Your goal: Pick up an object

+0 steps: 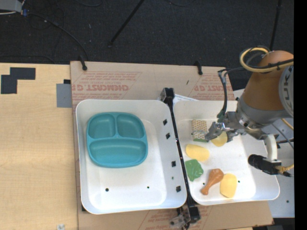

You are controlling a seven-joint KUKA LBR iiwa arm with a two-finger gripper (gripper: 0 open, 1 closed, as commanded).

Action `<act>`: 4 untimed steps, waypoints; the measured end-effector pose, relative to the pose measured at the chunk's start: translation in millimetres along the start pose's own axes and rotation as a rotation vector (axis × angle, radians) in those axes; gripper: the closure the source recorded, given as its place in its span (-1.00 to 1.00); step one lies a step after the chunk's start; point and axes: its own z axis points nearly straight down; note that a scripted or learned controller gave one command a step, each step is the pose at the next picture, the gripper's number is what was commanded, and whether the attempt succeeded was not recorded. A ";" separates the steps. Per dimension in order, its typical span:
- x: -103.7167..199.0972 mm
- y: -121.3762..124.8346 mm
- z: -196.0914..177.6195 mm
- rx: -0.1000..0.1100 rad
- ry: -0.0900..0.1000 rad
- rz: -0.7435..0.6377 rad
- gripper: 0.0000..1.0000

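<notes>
The right bin (259, 188) holds several toy foods: a yellow oval piece (197, 152), a green piece (194, 169), an orange drumstick (212, 180), a yellow piece (229, 185), and a beige waffle-like square (199, 126). My gripper (214, 133) hangs low over the bin's middle, between the waffle square and a small pale yellow piece (220, 140) that lies right by its tip. Whether that piece sits between the fingers is unclear from this angle.
The left bin (96, 186) holds a teal divided plate (116, 139). A black divider strip (172, 143) runs between the bins. The arm's grey and orange body (264, 97) overhangs the right bin's far right side, with cables around it.
</notes>
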 end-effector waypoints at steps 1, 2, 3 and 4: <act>4.8 4.0 -61.5 -0.004 -0.001 0.000 1.00; 3.6 3.9 -75.2 0.002 0.000 0.001 1.00; 62.6 -0.8 -58.1 0.005 0.001 -0.003 1.00; 115.2 -6.7 -60.0 0.005 0.000 -0.002 1.00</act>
